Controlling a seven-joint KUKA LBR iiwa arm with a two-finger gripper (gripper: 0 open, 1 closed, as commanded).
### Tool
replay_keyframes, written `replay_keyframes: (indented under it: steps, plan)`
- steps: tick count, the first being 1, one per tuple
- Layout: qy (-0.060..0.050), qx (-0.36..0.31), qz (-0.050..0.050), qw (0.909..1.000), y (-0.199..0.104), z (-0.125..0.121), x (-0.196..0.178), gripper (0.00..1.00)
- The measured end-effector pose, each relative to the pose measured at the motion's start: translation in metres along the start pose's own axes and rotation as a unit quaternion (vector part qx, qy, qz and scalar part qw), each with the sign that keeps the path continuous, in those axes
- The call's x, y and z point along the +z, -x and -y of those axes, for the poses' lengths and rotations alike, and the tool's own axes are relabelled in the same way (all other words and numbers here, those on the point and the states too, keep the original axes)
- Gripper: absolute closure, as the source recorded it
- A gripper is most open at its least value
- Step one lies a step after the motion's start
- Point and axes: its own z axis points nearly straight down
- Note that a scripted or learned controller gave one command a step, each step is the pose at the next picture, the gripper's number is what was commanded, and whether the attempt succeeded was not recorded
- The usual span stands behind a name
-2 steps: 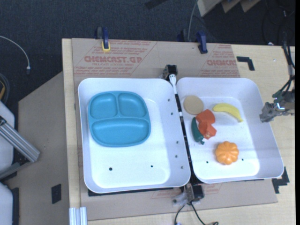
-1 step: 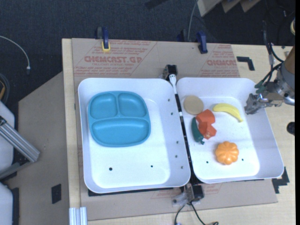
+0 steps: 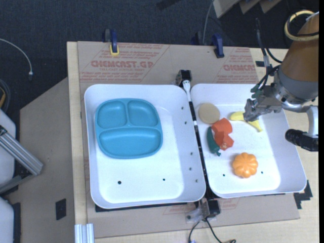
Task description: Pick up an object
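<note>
In the right bin (image 3: 273, 184) lie a yellow banana-like piece (image 3: 238, 117), a tan round piece (image 3: 208, 113), a red-orange block (image 3: 223, 133), a dark green piece (image 3: 212, 140) and an orange pumpkin (image 3: 245, 165). My gripper (image 3: 251, 114) hangs low over the right end of the yellow piece, covering part of it. Whether anything sits between the gripper's tips is hidden from this angle.
The left bin (image 3: 101, 178) holds a blue divided plate (image 3: 129, 128). A black divider strip (image 3: 195, 130) runs between the bins. The arm's grey body and orange band (image 3: 302, 49) reach in from the upper right. Clamps stand along the board's back edge.
</note>
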Motion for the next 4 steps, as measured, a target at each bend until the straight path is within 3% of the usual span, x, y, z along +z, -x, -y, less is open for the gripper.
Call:
replay_keyframes:
  steps: [1,4]
  plan:
    - [0.001,0.000,0.001,1.0000,-0.049,-0.010,-0.003,1.00]
    - [0.002,0.001,0.000,1.0000,-0.198,-0.073,-0.004,1.00]
